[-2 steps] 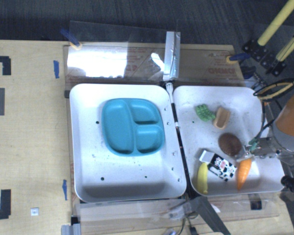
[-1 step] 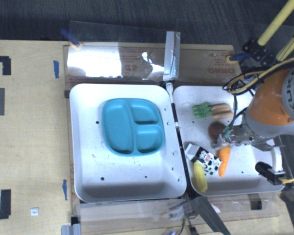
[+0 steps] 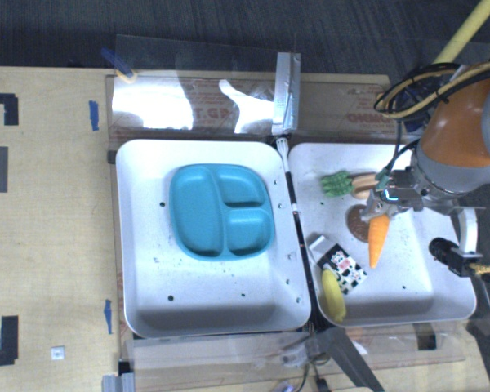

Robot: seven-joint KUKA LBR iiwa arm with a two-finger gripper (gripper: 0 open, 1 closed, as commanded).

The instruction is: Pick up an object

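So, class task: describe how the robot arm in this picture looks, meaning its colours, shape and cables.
The arm is rounded, grey with a broad orange band. Black and yellow cables loop beside it. Its gripper is dark, with a small blue-lit spot.

Cardboard [image 3: 343, 104] print faint, unreadable; no legible text.

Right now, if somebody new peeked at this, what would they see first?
Probably the big blue divided plate, sitting in the middle of the left bin. Next, the bright orange carrot in the right bin, hanging point-down just under the gripper, with a yellow banana lying near that bin's front left corner.
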